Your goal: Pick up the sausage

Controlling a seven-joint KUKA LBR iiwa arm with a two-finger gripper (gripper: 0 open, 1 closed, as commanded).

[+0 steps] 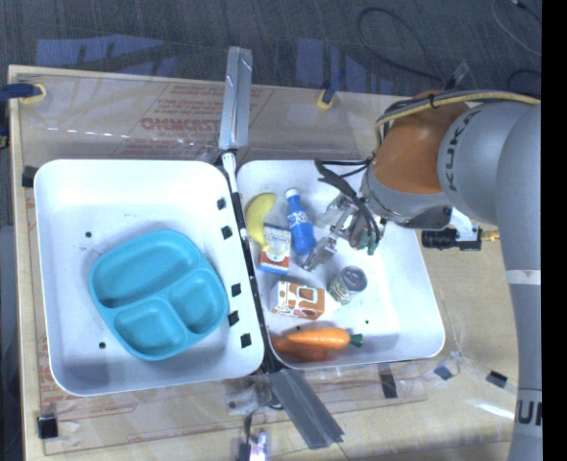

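My gripper [333, 230] hangs low over the middle of the right bin [413, 286], just right of a blue bottle [300, 227] and above a small round can [347, 281]. Nothing shows between its parts. A long orange piece with a green tip [312, 341] lies along the bin's front wall; it looks like a carrot. I cannot tell which item is the sausage. An orange-and-white packet [298, 300] lies just behind that orange piece.
A yellow banana [257, 215] and a small carton [276, 248] lie by the right bin's left wall. The left bin [62, 209] holds a blue divided tray [159, 292]. The grey arm with its orange band [413, 157] reaches in from the right.
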